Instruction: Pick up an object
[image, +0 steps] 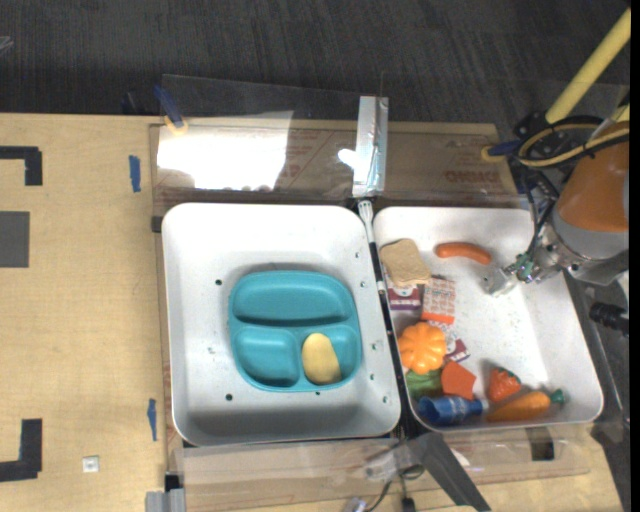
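My hand (503, 277) hovers low over the right shallow white bin (570, 330), near its far right side.
I cannot tell its grip state. A small orange toy sausage (463, 253) lies just beside it; more toy food crowds the bin's left and near edges.

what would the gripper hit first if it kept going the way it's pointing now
The gripper points left and down over the right bin. It would probably meet the bare bin floor first, just below the sausage; depth is hard to judge from this view.
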